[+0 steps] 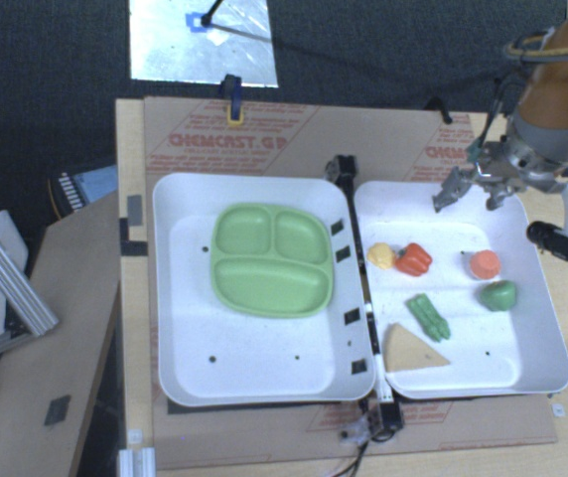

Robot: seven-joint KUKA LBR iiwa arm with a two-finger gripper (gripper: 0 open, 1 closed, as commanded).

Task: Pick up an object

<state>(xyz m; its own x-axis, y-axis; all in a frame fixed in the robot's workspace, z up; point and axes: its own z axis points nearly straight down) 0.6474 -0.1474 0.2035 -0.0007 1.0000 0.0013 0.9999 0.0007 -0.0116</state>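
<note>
We counted two white bins on the bench, set side by side. The left bin [180, 296] held one thing, a light green divided plate [269, 259] with three compartments, lying flat near the middle of the bin.

The right bin [537, 351] held six small things. Near its left wall lay one yellow piece [380, 256], touching one red-orange pepper [415, 258] just to its right. Toward the right wall sat one orange-pink round piece [485, 263], and just below it one green round piece [499, 295]. Near the middle lay one long green knobbly piece [428, 317], tilted, and just below it one tan wedge [412, 349] resting close to the bin's left wall.

We saw one arm, grey with an orange upper part, reaching in from the right. Its gripper [471, 193] hung over the far edge of the right bin, well apart from all six pieces. Two dark fingers [447, 196] pointed down and appeared spread apart, with nothing between them. None of the pieces was lifted; all lay on the bin floor.
</note>
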